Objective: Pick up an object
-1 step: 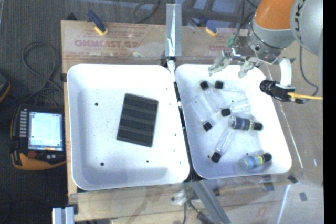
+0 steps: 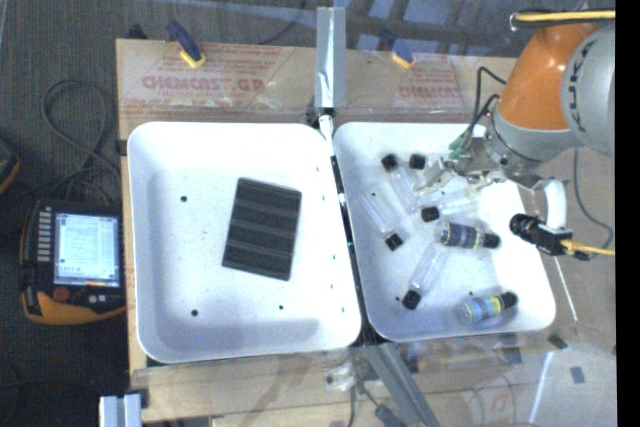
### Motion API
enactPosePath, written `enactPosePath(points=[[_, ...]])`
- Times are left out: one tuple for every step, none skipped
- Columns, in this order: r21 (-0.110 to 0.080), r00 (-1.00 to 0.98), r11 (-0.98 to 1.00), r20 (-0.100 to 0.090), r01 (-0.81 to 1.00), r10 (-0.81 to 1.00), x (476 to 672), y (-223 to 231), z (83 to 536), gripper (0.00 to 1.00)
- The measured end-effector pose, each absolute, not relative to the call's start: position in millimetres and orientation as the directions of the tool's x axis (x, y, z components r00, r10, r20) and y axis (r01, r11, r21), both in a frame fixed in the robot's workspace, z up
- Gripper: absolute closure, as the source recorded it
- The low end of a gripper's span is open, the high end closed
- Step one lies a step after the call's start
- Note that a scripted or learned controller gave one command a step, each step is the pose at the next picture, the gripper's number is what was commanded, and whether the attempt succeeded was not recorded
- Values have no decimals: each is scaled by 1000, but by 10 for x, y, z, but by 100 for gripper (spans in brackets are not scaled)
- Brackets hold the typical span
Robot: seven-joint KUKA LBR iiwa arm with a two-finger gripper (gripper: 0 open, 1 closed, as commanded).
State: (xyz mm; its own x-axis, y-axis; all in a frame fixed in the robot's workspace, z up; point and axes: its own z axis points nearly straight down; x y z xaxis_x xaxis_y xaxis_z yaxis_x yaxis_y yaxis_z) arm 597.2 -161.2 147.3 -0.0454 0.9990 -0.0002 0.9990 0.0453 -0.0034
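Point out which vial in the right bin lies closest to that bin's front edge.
The vial with the blue-and-yellow label and black cap, lying on its side in the right bin's front right corner. The other vials, such as the dark-labelled one, lie farther back.

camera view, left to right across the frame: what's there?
teach pendant → left bin with dark ridged block → right bin with scattered small vials → arm
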Motion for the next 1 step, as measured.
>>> enactPosePath(points=[[35, -66, 66, -10, 997, 998, 6023, -2134, 1181, 0]])
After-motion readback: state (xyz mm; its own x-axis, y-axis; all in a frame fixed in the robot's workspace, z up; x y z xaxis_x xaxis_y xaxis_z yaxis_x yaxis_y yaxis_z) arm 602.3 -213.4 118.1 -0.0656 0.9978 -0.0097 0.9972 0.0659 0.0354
